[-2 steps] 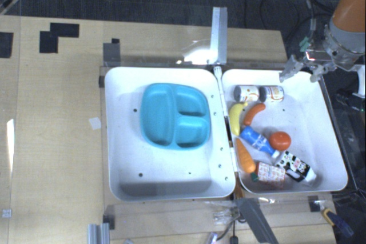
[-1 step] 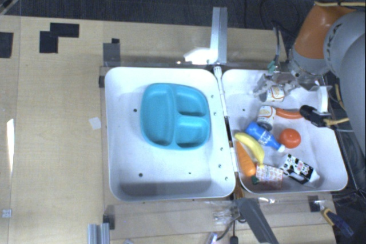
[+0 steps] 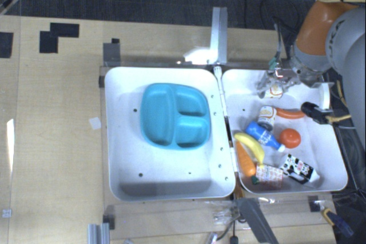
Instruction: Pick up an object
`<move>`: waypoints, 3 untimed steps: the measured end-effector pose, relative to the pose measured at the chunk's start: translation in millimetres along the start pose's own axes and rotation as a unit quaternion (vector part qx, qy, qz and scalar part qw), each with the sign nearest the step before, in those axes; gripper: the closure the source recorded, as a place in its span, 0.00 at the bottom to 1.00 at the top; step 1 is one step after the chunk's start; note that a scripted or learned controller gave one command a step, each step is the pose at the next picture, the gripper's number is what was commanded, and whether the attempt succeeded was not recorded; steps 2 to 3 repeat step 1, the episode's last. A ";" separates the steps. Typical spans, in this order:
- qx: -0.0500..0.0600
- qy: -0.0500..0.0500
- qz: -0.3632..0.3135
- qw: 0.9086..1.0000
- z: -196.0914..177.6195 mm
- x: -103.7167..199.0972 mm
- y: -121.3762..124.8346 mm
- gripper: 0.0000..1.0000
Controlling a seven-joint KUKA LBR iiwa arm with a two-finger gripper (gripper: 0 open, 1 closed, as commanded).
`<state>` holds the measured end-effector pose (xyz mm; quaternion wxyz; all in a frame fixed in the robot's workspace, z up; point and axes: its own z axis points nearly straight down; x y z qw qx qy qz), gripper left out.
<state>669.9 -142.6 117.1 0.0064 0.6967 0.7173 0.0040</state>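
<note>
Mostly smooth plastic: curved banana [image 3: 251, 146], round tomato [image 3: 290, 137], divided blue tray [image 3: 174, 115].

No text, brand or number can be read; print on the small packages is too blurred.

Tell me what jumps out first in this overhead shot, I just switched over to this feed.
The bright blue divided tray lies alone in the left bin. The right bin holds a colourful cluster: a banana, a carrot, a blue bottle, an orange-red ball and a black-and-white carton. The gripper sits over the right bin's far edge, apart from the cluster.
</note>
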 end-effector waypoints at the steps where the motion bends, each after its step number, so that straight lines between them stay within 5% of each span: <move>1: 0.003 0.001 -0.024 1.000 -81.8 62.5 3.6 1.00; 3: 0.003 0.001 -0.024 1.000 -81.8 62.5 3.6 1.00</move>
